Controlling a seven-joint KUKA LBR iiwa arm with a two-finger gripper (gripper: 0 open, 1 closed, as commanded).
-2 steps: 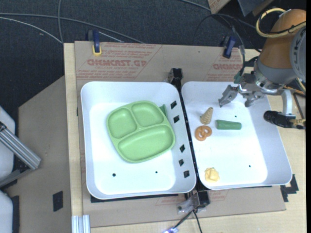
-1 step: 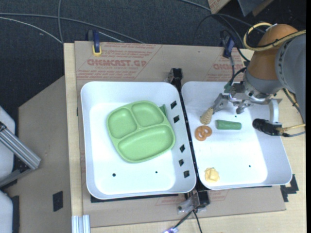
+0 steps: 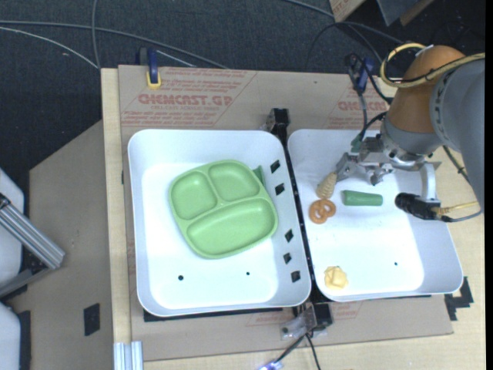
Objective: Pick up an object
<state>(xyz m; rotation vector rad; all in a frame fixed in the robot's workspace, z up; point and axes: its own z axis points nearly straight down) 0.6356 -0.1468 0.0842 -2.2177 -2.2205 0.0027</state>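
You're looking at the tool (image 3: 362, 166) hanging low over the right bin (image 3: 431, 280), near its far edge. Can't tell how far open it is or if it's gripping anything; the metal parts are blurring together from this angle.

Candidates: green block (image 3: 362, 199) is lying just below the tool, toward the camera, apart from it. Tan cone-shaped piece (image 3: 327, 183) is sitting just left of the tool, maybe touching it, can't say. Orange ring (image 3: 323, 210) is lying below-left, close to the cone. Yellow lump (image 3: 335, 277) is well away, at the near edge. Green divided plate (image 3: 223, 208) is sitting in the left bin (image 3: 146, 230), far left of the tool.

Risks, as I'm judging it: the tool is sitting between cone and block, so closing here is likely catching nothing or just nudging one aside. The cone and ring are crowding each other near the bin wall, so a grab there could be clipping both or the wall.
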